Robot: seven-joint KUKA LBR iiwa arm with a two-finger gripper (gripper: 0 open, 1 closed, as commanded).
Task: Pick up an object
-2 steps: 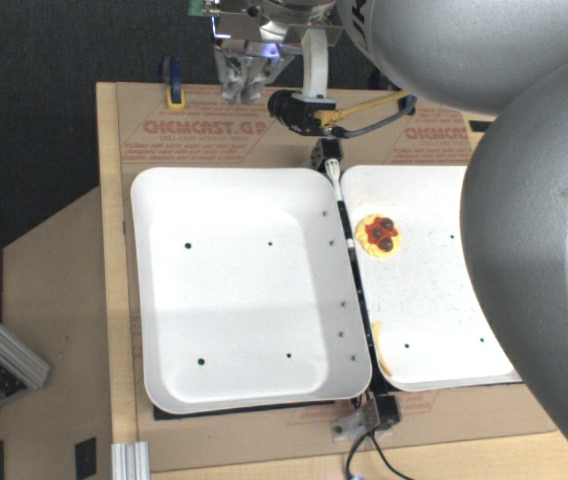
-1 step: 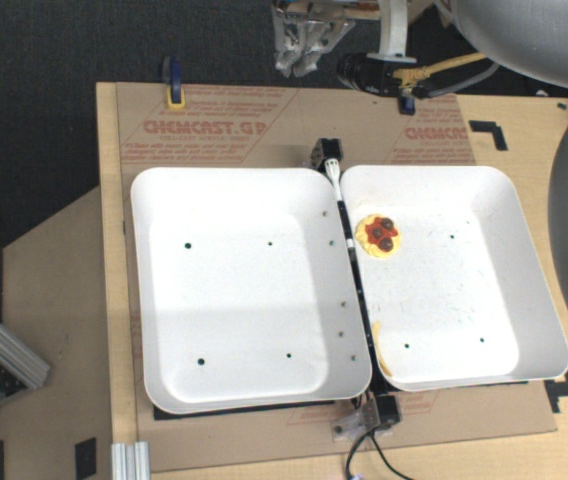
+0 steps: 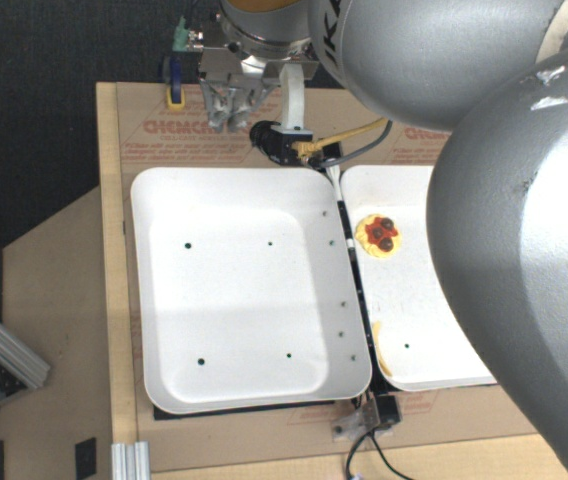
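The arm hangs over the far edge of the bench (image 3: 114,268), with its claw (image 3: 229,113) beyond the far rim of the left bin (image 3: 154,268), above the cardboard and not over either bin. Nothing sits between its fingers; whether they are spread or closed I cannot tell from this angle.

The step in hand looks like the approach: no pick has begun. The one clear candidate is a small toy (image 3: 377,235) lying in the right bin (image 3: 414,373), close to the wall it shares with the left bin and toward its far end. It is a flat, roundish yellow piece with dark red blobs on top, rather like a little pizza or tart.

The next move probably calls for the claw to travel from beyond the left bin across to the right bin, centre over the toy, then descend. Being low and flat, it may be hard to pinch.
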